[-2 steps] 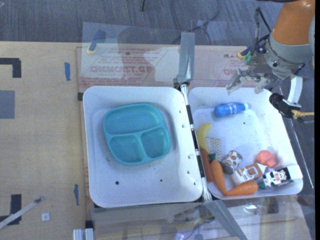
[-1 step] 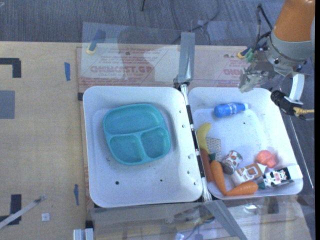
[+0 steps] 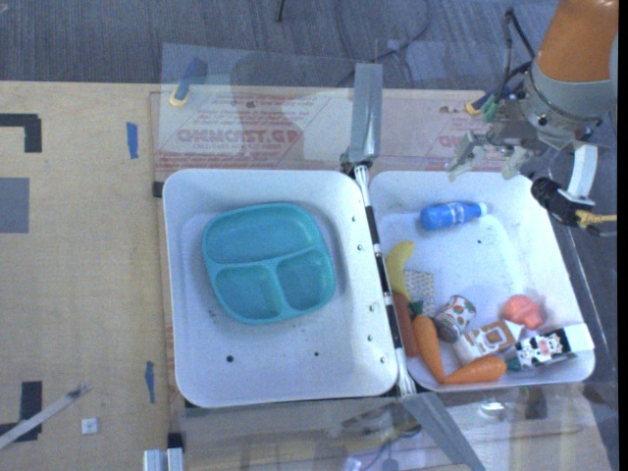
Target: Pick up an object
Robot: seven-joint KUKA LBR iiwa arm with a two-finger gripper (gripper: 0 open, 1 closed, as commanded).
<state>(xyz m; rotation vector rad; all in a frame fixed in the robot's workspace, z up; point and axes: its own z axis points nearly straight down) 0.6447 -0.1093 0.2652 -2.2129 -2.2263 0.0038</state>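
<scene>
The right bin (image 3: 549,253) holds several small objects. A blue bottle (image 3: 451,214) lies on its side near the bin's back. A yellow banana (image 3: 398,263) sits by the left wall. Two orange carrots (image 3: 427,346) (image 3: 476,369) lie along the front, beside a small can (image 3: 454,317), a brown-and-white carton (image 3: 491,340), a black-and-white toy (image 3: 546,346) and a pink-orange piece (image 3: 525,310). My gripper (image 3: 488,157) hangs above the right bin's back edge, behind and a little right of the blue bottle. It is open with nothing between its fingers.
The left bin (image 3: 186,341) holds a teal divided plate (image 3: 267,261). A grey divider strip (image 3: 366,116) runs back from between the bins. Cables (image 3: 564,204) hang off the arm at the right bin's right rim.
</scene>
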